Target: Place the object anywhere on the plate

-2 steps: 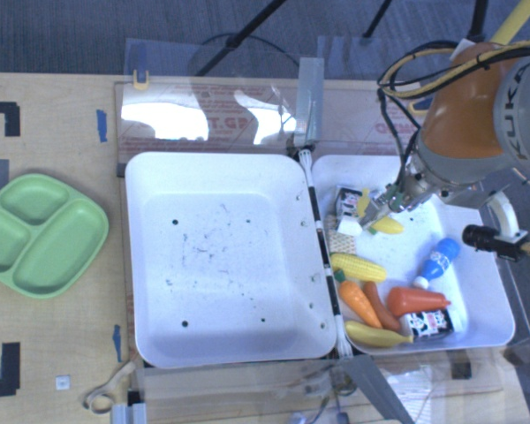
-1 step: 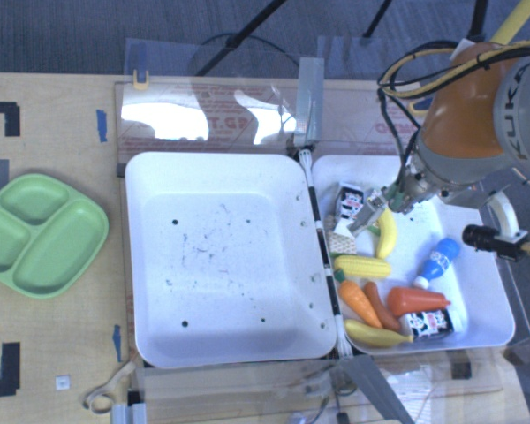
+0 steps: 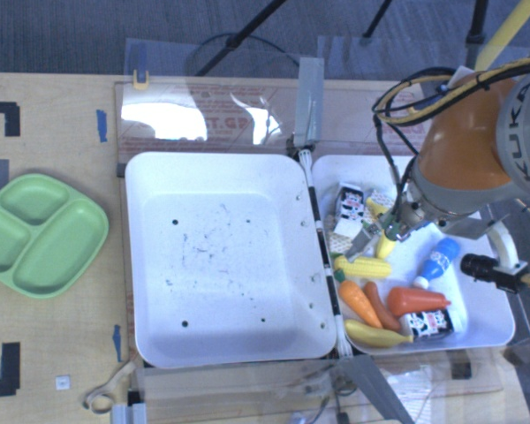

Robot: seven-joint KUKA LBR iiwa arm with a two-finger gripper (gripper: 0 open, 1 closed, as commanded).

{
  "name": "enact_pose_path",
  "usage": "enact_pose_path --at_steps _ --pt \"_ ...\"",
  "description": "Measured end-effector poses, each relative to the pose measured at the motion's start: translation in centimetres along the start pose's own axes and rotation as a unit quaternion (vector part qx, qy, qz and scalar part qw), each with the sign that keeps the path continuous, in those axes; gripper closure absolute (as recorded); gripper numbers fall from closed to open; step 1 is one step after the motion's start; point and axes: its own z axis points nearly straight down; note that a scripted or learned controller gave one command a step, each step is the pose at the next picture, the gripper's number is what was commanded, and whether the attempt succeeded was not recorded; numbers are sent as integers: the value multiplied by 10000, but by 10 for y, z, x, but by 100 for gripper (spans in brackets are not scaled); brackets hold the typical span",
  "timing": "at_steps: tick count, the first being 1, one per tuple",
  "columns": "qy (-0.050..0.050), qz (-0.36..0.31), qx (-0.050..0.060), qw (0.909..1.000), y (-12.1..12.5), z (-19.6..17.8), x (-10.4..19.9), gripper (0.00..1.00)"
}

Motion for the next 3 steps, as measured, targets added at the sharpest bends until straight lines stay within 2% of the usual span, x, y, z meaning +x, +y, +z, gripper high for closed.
enact_pose_path --at_steps 1,2,3 --pt "-7 12 -19 10000 0 -10 -1 100" --pt "-11 424 -9 9991 15 -33 7 100" --pt "-8 1225 -7 9925 63 0 21 100"
